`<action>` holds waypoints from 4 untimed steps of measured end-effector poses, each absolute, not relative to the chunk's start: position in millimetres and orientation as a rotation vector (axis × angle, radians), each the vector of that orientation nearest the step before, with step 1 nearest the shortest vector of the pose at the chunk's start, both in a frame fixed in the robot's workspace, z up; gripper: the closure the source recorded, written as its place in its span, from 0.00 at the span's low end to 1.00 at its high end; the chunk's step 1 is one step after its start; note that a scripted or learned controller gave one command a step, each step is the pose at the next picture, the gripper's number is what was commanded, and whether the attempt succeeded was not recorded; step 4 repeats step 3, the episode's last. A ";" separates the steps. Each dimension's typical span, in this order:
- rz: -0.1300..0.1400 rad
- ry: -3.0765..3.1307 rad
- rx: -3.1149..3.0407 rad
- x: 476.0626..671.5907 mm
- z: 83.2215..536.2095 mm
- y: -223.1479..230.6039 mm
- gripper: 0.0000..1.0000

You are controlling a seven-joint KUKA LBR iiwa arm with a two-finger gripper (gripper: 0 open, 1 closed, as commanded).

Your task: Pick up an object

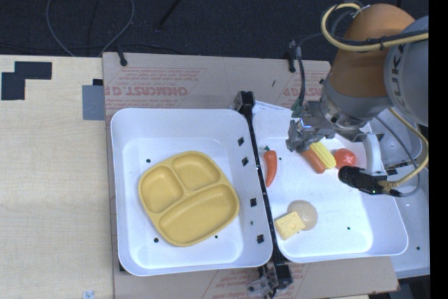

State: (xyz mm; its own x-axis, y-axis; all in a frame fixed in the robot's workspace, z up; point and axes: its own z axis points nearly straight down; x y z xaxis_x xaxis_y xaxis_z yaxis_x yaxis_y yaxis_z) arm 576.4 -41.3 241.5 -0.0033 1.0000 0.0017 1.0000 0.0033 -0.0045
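In the right bin (336, 238) lie several toy foods. A red-orange chili pepper (270, 167) rests by the bin's left wall. An orange sausage-like piece (312, 160), a yellow corn cob (323, 151) and a red tomato (344, 157) cluster near the bin's middle. A beige round piece (305, 212) and a pale yellow cheese block (289, 225) sit toward the front. My gripper (301, 136) hangs low over the bin's back, just left of the corn and sausage. I see nothing held in it.
The left bin (133, 143) holds a yellow three-compartment plate (187, 197). A black divider (253, 178) runs between the bins. The arm's bulk covers the right bin's far right corner.
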 end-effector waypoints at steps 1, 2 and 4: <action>0.003 -2.223 -2.213 570.8 236.8 13.1 1.00; 0.006 -2.223 -2.213 570.5 227.9 60.1 1.00; 0.001 -2.225 -2.214 583.3 236.8 108.2 1.00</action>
